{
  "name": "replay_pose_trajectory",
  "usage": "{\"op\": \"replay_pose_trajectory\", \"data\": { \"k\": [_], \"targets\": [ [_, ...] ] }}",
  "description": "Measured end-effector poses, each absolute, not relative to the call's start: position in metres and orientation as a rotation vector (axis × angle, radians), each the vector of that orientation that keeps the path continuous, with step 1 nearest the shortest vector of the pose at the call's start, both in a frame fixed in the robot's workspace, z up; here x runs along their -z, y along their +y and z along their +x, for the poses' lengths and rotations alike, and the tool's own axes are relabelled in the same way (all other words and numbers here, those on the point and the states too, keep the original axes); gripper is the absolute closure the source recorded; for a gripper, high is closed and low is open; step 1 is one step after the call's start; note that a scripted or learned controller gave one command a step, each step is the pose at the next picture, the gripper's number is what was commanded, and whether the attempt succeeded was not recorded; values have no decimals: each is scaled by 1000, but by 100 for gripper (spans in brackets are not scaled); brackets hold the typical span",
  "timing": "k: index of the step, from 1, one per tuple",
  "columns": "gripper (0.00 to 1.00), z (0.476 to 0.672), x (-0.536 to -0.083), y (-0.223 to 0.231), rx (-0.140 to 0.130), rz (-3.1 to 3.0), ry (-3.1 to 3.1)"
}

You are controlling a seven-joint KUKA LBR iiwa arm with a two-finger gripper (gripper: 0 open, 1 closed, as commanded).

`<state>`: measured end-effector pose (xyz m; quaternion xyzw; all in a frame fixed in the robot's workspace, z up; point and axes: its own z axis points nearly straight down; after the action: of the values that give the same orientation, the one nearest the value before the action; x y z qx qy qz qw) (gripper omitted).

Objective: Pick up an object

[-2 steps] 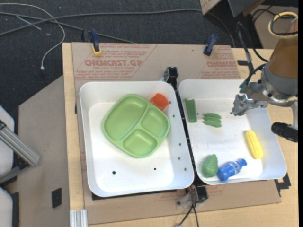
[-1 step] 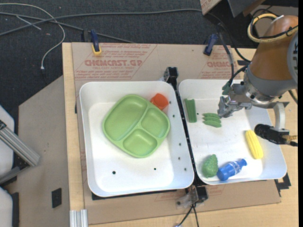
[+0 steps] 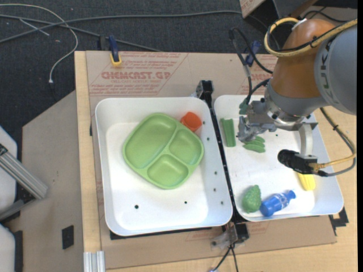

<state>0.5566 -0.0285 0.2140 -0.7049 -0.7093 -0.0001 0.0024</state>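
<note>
a cardboard-topped surface on dark carpet with loose white cables; the end effector hovers over the right bin, finger opening cannot be told

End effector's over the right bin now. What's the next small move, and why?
Probably a short drop straight down: the end effector hangs just above the small green plastic piece in the right white bin, with the long green stick lying apart beside it.
</note>
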Motion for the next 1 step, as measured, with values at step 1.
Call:
{"op": "replay_pose_trajectory", "data": {
  "k": [1],
  "targets": [
    [100,543,-217,28,-1,-2211,-2225]
  ]
}}
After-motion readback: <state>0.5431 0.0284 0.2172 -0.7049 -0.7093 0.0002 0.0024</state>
